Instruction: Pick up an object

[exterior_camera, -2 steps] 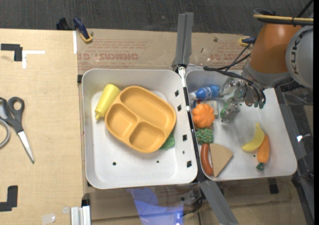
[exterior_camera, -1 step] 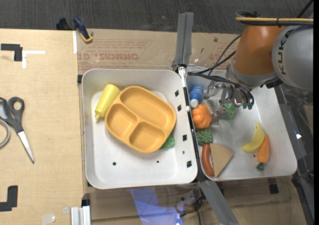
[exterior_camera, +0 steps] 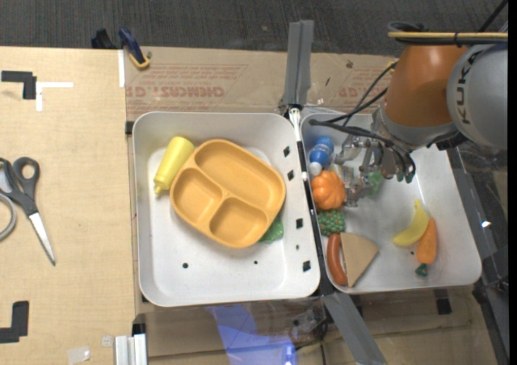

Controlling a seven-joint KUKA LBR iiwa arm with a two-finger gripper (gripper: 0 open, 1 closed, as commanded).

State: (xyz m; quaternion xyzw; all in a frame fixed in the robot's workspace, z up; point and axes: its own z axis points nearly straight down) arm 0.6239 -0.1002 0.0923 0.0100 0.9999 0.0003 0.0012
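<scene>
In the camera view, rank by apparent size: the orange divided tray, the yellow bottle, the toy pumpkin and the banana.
1. Orange divided tray, clearly largest.
2. Yellow bottle.
3. Toy pumpkin and banana look about alike; I would not rank them.

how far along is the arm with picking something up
Done so far: the arm has reached into the right bin, and its tool sits low beside the orange pumpkin. In hand: nothing visibly; no item shows between its fingers, and whether it is open or shut is unclear. Left: the grasp and lift. The banana, carrot and sandwich wedge lie untouched in that bin.
</scene>
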